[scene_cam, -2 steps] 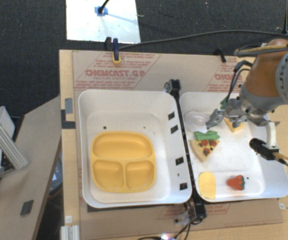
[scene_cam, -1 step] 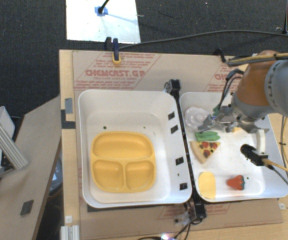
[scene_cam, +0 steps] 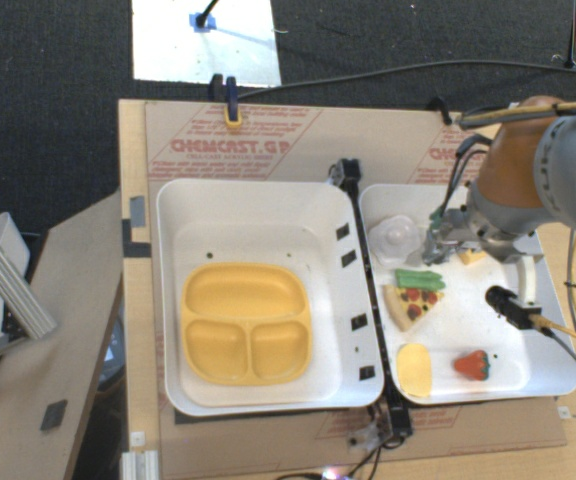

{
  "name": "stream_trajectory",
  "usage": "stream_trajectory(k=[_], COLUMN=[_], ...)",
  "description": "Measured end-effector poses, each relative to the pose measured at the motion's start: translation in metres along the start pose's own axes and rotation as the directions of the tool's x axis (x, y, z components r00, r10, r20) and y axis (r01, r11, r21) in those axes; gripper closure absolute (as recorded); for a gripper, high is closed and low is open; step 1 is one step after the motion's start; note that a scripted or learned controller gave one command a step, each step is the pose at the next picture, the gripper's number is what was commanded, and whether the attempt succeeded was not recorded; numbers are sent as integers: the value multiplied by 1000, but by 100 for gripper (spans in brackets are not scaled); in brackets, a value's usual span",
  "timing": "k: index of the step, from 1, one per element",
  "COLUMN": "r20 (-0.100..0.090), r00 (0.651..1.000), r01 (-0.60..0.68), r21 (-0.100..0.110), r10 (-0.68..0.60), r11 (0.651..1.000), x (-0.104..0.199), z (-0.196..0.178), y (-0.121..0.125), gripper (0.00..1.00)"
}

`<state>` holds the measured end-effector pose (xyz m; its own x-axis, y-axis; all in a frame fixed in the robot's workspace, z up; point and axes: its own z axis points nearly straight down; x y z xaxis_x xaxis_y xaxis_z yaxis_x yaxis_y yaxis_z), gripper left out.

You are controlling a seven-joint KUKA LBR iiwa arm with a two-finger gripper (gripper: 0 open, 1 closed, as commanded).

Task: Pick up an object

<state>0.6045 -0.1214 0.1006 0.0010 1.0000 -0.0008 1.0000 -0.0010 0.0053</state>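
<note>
Nearest cam: yellow oval & strawberry, front of right bin. Claw low over green piece — approach step. Next: descend, centre on it. Claw state — can't tell.

The grey, rounded metal arm carries a broad orange band above its wrist. Thin dark cables loop along that band. Below it sits a compact silver-grey metal two-finger gripper, its parts small and blurred.
</note>
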Motion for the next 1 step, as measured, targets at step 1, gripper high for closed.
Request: stream_trajectory(k=[1], r20=[-1], r00=[1000], r01=[3], r21=[2], r10=[-3], r11=[1000], x=[3], z=[-45], y=[-4], gripper=[100])
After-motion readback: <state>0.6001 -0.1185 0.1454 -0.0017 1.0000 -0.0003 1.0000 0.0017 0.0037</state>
